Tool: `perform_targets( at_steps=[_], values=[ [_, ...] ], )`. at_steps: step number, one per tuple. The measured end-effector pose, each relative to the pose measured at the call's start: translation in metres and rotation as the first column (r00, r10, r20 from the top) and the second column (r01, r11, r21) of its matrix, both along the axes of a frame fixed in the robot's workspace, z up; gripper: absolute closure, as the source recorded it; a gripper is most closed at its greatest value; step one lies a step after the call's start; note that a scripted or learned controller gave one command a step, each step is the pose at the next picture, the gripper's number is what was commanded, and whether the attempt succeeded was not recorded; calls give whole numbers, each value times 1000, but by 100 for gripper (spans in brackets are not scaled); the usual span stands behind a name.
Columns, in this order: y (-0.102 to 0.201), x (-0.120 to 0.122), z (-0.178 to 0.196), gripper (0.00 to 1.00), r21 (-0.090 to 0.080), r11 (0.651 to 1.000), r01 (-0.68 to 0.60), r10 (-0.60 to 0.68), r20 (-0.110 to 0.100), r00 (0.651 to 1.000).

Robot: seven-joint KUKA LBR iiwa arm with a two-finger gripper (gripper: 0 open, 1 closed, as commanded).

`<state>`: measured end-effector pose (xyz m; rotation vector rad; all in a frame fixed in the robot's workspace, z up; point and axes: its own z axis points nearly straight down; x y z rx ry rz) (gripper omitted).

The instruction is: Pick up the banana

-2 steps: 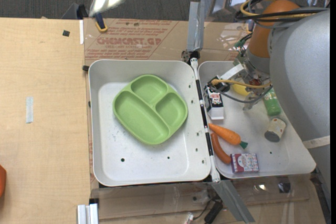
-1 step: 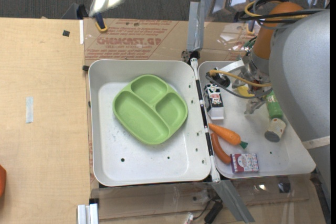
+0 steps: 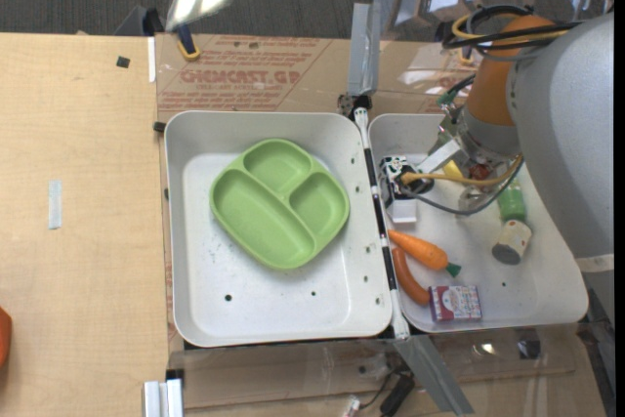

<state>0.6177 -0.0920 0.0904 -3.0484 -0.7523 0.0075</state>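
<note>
Left shallow white bin (image 3: 186, 239) holding a green divided plate (image 3: 280, 202), right white bin (image 3: 547, 293) holding a yellow banana (image 3: 441, 177) at 10 o'clock, orange carrot (image 3: 422, 250) at 7, end effector (image 3: 472, 183) beside the banana, its grip impossible to tell.

One fixed camera above bench (image 3: 78, 132), slanting down, both bins (image 3: 264, 303).

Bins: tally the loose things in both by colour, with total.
Green: 2, plate, green cylinder
Orange: 2, carrot, sausage
Yellow: 1, banana
Red: 1, box
Beige: 1, beige cylinder
Total: 7
</note>
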Motion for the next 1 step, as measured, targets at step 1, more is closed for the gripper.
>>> perform_targets(
  at_steps=[1],
  values=[
    [-8, -4, 0, 0, -2, 964, 265, -265, 2, 964]
  ],
)
